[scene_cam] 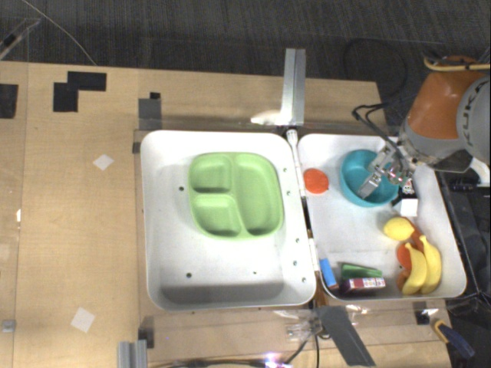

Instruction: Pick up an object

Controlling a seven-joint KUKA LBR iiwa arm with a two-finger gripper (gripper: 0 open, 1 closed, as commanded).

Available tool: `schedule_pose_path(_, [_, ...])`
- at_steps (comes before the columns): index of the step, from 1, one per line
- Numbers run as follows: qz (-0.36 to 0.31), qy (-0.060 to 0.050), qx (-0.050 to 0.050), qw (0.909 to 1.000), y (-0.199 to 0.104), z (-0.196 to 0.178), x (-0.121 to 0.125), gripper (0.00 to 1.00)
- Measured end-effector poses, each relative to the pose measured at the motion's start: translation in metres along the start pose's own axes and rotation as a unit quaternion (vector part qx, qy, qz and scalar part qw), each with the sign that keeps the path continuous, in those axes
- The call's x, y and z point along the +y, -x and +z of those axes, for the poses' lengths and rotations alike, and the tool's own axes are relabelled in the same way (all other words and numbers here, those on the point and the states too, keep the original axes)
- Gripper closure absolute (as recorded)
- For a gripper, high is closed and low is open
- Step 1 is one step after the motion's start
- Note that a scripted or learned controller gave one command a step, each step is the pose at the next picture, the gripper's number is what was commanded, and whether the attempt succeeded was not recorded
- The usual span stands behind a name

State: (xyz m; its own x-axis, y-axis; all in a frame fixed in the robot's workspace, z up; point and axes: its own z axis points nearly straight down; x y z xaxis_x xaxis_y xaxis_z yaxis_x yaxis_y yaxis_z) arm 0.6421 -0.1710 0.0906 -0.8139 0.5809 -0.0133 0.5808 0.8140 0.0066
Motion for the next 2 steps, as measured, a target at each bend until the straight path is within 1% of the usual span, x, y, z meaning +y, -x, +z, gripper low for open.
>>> schedule_pose_path(1, [0.092, 0.001, -0.001, 0.9957, -0.045, -0.002, -0.004, 0.0])
schedule_pose_path(2, [0.108, 0.001, -0.002, 0.9941, -0.077, -0.003, -0.001, 0.0])
